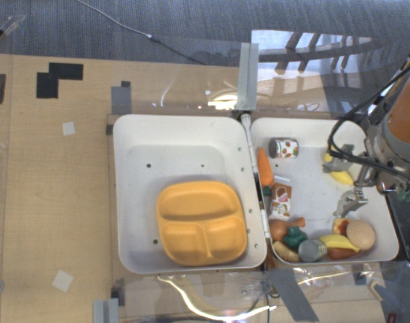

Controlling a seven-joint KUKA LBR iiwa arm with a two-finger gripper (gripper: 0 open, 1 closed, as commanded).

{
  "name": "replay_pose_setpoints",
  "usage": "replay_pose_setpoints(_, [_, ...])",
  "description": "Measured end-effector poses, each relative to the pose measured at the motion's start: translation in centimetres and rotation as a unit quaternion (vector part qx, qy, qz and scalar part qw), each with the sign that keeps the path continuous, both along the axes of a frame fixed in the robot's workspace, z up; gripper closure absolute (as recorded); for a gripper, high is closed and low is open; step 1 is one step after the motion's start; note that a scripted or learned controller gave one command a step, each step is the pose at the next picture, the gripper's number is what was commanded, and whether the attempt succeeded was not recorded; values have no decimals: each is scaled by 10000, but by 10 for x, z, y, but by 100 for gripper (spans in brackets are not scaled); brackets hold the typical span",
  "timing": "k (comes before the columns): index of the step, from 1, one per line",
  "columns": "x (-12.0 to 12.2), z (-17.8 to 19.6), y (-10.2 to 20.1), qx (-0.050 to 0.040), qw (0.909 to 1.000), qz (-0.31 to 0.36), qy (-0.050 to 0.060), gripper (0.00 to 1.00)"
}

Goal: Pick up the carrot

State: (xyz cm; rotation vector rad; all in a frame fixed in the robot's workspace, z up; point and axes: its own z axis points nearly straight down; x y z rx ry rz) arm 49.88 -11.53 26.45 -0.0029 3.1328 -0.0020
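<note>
The carrot (265, 169) is a short orange piece lying lengthwise against the left wall of the right bin (312, 122), just beside the divider. My gripper (348, 206) hangs low over the right part of the same bin, well to the right of the carrot and apart from it. It sits just above a tan egg-shaped item (361, 234) and below a yellow lemon-like piece (341, 176). Nothing shows held in it.
A small can (283, 148) lies right of the carrot's top end and a little carton (280, 201) lies below it. Several toy foods crowd the bin's front edge (306, 242). The left bin (171, 140) holds an orange divided plate (201, 222).
</note>
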Motion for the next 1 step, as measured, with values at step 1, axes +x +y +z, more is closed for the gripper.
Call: replay_pose_setpoints(1, [11,-162,-26,17,9999,-131,71,0])
